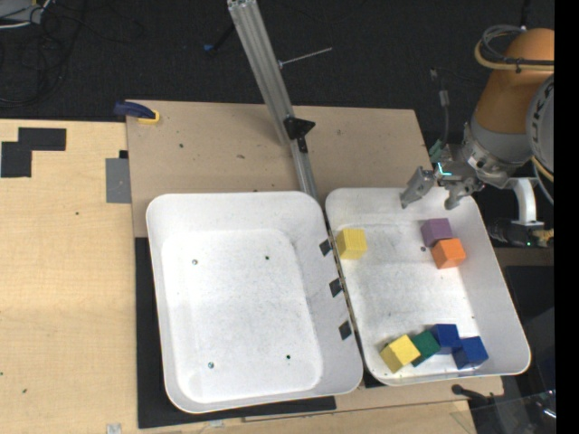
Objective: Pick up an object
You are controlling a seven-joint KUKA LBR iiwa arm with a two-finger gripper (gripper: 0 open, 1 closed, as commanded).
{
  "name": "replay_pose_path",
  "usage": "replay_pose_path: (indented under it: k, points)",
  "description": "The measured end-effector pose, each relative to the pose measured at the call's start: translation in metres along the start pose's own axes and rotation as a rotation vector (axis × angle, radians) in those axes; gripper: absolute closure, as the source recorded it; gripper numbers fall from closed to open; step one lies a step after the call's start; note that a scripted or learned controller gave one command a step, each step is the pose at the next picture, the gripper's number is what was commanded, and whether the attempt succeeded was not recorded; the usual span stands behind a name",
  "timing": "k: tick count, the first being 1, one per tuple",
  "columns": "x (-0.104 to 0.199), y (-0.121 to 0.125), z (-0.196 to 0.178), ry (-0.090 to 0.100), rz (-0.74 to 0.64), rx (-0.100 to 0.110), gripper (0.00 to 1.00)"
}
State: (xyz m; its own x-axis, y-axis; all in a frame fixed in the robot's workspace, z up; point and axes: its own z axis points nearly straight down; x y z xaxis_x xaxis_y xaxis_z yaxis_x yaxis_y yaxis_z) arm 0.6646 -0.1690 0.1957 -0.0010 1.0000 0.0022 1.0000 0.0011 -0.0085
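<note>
one pincer [437, 191] spread wide, nothing held, over right bin [507, 310] far edge, near purple block [436, 231].

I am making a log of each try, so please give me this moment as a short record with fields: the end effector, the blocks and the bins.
end effector: above the far edge of the right bin, holding nothing
near the end effector: purple block touching orange block
by the dividing edge: yellow block, alone
near corner cluster: yellow block, green block, two blue blocks
left bin: no blocks
</note>
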Motion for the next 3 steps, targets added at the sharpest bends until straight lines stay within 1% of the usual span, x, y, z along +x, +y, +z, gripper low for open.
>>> replay_pose_path:
  k: [1, 2, 3]
  points:
    - [0.000, 0.001, -0.004, -0.002, -0.004, -0.005, 0.00]
    - [-0.009, -0.003, 0.050, -0.001, 0.001, 0.000, 0.00]
    - [-0.011, 0.003, 0.075, -0.009, -0.001, -0.026, 0.00]
